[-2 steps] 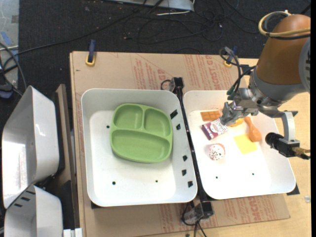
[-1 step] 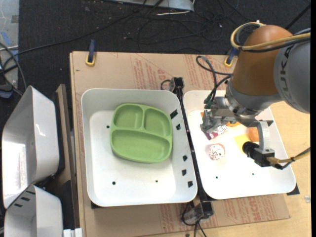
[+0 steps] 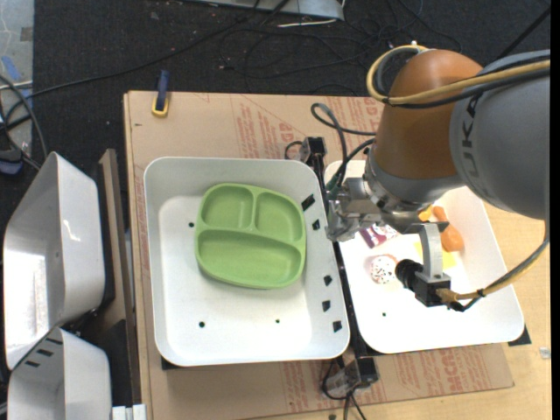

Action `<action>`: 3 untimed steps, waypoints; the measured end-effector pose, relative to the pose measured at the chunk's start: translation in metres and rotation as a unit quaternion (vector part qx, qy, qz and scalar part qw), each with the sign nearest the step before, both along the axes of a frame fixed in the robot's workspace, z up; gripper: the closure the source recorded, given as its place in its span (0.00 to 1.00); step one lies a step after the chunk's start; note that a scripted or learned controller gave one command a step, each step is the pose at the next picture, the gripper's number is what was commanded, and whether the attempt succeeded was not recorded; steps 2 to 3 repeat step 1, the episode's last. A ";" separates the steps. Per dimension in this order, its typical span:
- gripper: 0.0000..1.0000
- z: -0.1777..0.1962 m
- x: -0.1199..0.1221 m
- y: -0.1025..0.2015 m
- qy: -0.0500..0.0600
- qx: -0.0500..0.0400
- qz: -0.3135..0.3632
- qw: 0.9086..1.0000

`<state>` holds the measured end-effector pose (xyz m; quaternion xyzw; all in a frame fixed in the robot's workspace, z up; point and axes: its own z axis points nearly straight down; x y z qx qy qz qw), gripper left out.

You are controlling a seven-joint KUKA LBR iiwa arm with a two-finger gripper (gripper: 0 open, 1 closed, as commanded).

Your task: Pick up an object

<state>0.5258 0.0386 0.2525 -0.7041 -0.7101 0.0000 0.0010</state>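
1. I see a cardboard-topped bench [image 3: 262,116] with two white bins.
2. The gripper [image 3: 350,221] hangs over the right bin [image 3: 472,326]'s left edge; jaw state unclear.
3. Nothing lifted: a speckled object [image 3: 380,270] lies mid-bin, an orange object [image 3: 451,236] near the right edge.

Green divided plate [image 3: 251,235] in a white bin [image 3: 166,234] — orange-banded grey arm [image 3: 437,121].
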 end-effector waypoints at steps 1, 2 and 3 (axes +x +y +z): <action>1.00 -0.025 -0.016 0.049 0.001 0.000 0.000 1.000; 1.00 -0.025 -0.016 0.049 0.001 0.000 0.000 1.000; 1.00 -0.025 -0.016 0.049 0.001 0.000 0.000 1.000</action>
